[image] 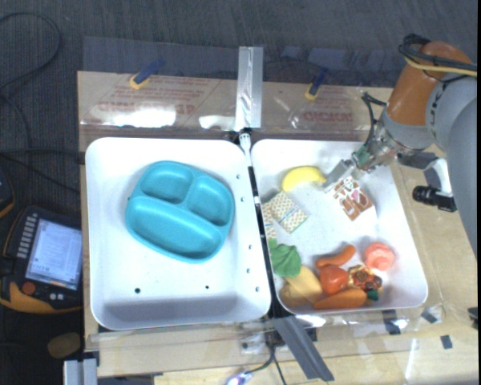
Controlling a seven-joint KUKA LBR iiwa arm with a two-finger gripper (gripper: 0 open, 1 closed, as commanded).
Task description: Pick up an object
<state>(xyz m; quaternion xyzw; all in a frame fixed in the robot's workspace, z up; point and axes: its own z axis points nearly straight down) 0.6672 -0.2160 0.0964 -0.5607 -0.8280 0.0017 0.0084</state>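
My gripper [354, 165] hangs over the back part of the right bin [409, 239], at the end of the grey arm with the orange band [417, 83]. Just below it lies a red and white patterned packet [356, 200]. To its left rests a yellow lemon-like piece [302, 176], and a checked packet [284, 212] lies further left. I see nothing held in the gripper.
At the right bin's front are a green piece [284, 259], orange and red toy vegetables [337, 279] and a pink round piece [379, 256]. The left bin [112, 279] holds a blue sectioned plate [180, 208]. A pendant [40, 255] lies off the bench at left.
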